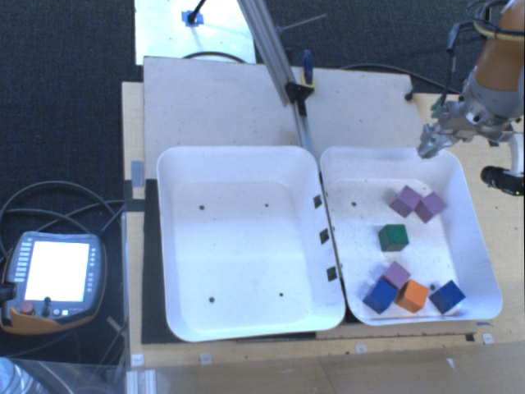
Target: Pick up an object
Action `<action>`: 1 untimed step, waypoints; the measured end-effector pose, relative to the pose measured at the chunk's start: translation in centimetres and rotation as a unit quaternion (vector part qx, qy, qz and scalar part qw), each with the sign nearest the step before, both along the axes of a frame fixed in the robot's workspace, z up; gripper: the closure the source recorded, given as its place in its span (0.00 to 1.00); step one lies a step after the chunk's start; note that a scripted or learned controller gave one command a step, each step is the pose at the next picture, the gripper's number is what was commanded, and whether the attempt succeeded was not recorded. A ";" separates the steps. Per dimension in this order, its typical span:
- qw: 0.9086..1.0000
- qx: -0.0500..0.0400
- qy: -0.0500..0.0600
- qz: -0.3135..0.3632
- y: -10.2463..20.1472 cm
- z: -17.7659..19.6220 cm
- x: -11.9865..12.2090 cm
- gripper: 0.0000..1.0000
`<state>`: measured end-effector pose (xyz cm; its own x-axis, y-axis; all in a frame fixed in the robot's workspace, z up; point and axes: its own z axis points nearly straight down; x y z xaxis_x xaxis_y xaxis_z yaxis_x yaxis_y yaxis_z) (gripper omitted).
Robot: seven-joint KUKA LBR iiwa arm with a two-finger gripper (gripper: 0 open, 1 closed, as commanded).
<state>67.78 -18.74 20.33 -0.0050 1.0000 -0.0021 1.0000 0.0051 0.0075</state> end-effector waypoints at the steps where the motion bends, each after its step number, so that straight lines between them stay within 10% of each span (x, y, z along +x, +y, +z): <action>1: 1.000 0.000 0.000 0.000 0.0 3.5 0.2 1.00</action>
<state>67.94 -18.76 23.81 -0.0051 1.0000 -0.0019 1.0000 0.0051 0.0068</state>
